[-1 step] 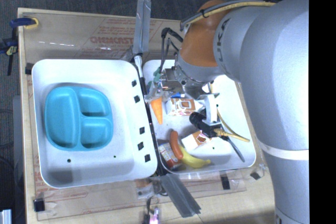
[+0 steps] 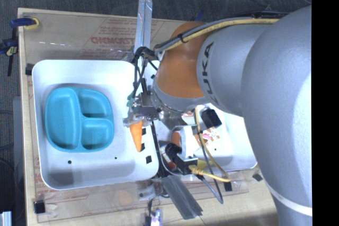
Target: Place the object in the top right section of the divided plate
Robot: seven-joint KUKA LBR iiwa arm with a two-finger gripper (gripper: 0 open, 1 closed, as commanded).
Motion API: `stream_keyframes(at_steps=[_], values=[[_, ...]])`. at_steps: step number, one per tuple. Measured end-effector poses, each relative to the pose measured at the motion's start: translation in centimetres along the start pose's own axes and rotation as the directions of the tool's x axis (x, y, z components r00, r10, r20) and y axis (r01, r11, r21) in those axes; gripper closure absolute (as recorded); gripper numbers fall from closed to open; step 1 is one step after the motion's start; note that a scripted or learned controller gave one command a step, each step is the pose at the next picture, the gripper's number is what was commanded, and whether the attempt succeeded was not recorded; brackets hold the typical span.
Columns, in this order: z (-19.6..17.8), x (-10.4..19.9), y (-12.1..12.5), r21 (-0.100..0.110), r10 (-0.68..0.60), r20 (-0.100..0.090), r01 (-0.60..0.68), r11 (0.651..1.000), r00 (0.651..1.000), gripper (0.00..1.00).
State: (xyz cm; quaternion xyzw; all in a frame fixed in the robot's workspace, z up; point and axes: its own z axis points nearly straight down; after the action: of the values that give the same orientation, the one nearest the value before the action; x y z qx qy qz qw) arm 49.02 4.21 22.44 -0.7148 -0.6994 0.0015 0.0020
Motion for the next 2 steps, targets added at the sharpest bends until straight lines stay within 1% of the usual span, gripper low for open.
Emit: stream_keyframes(at_steps=[1,2], values=[[0.74,3.18,3.47,0.0,-0.07,0.002,0.07,0.998,0.998,1.0],[0.73,3.19,3.48,0.0,-0.07,0.002,0.07,0.998,0.998,0.0]])
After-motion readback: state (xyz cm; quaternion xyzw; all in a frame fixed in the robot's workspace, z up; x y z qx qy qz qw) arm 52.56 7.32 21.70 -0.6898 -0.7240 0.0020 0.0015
